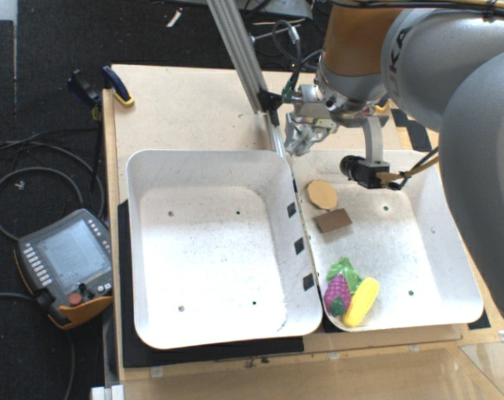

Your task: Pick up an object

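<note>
Orange-and-grey teach pendant [67, 265] on the dark floor at far left, cable coiled beside it. Blue-and-yellow clamp [110, 86] at the bench's [185, 107] far left corner. Left bin [147, 173], white and speckled, beside the right bin [451, 290], rims touching along the middle. Slanting aluminium rail [239, 44] down to the bins' shared far corner. Gripper [301, 140] poised over the right bin's far left corner, nothing seen between the fingers; spread or pressed together, cannot tell. Round tan disc [322, 194] and brown block [332, 221] just apart near the right bin's left edge. Toy purple grapes [336, 290], green leafy piece [346, 269] and yellow toy corn [361, 301] clustered at its near left corner. Grey arm [451, 65] with orange band [360, 15] entering from the right.
</note>
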